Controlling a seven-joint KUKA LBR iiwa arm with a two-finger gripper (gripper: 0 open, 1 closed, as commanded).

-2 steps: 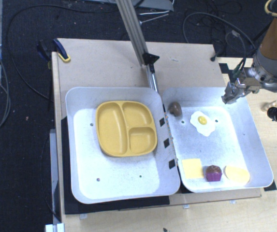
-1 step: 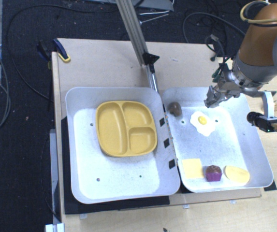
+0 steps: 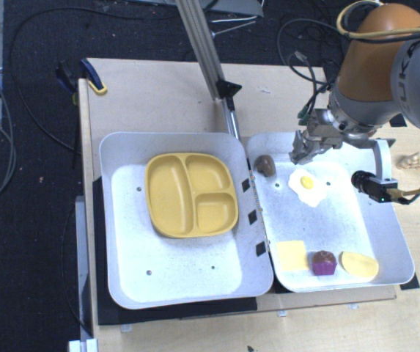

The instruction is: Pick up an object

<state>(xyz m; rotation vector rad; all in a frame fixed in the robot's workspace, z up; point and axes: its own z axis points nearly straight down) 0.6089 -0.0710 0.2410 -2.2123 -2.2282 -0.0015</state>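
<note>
Jaws [image 3: 303, 155] above the right bin [image 3: 385, 233], just beside a fried egg [image 3: 307, 187] (grip state impossible to tell).

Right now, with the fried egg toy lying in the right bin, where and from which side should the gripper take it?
Probably from straight above, closing across the raised yolk of the fried egg toy. It lies flat on the right bin floor, so its thin white rim gives little to pinch from the side. The gripper is just beyond it, and the brown piece lies apart to the left.
</note>
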